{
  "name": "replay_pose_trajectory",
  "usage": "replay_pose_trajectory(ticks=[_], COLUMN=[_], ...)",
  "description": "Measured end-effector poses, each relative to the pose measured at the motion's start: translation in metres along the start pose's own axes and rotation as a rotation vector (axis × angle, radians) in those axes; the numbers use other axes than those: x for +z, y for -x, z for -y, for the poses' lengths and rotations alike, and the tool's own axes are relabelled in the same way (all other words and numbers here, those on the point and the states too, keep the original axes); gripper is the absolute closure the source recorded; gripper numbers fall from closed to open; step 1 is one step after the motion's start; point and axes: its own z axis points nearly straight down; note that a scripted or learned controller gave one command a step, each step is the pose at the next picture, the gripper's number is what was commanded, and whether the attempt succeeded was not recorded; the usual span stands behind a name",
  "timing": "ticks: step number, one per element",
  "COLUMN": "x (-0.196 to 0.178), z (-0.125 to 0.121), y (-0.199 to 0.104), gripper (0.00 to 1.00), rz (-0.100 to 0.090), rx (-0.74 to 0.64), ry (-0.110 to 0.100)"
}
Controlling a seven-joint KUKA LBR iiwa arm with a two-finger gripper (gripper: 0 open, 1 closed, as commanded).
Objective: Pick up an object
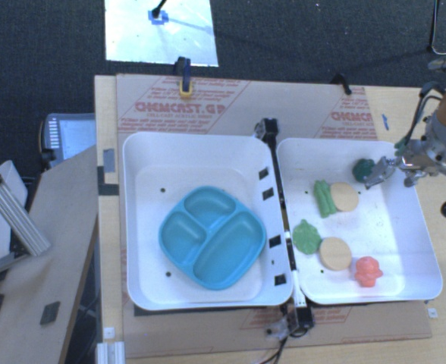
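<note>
Sitting in the upper part of the right bin, a dark green object lies just left of the gripper, apparently touching its fingertips; whether the fingers are open, closed or clamped on it cannot be told from this slant. Below it, a green leafy piece touches a tan round disc. Lower in the same bin lie another green piece, a second tan disc and a red-pink object. The left bin holds a blue divided plate. The arm enters from the right edge of the frame.
</note>
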Motion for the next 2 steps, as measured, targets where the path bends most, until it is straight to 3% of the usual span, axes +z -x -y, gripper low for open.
replay_pose_trajectory(ticks=[1, 2], x=[-0.009, 0.035], z=[-0.003, 0.001], y=[-0.001, 0.003], gripper=[0.00, 0.00], rz=[0.003, 0.003], rx=[-0.004, -0.002], ry=[0.013, 0.011])
